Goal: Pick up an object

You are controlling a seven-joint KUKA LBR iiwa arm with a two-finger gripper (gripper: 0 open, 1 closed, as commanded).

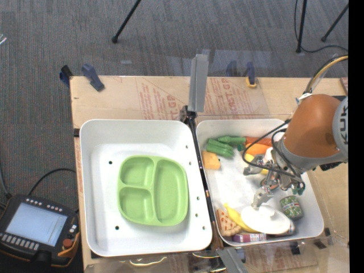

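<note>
I'm hanging my two-finger gripper [263, 200] over the right white bin [239, 172], tips pointing down toward the flat white plastic plate [266, 219] just below and in front of me. Can't tell if my fingers are open or shut; too small, cables in the way. Nothing is showing between them, so I'm not claiming a hold.

Plate: probably light, stiff, slick, and lying low, so hard to pinch from above; I'd go for its rim, not the middle. Easier picks, imo: the small dark round can w/ green label [292, 207] just to my right looks rigid, heavier, grab across its sides. The yellow toy banana [234, 218] to my left, the green bean-like pods [225, 145] and the orange wedge [259, 149] farther back look light and hard.

Writing: "KU" on my arm's grey casing [343, 131]. Can label and the pink-purple wrapper [248, 238] by the near wall aren't legible.
</note>
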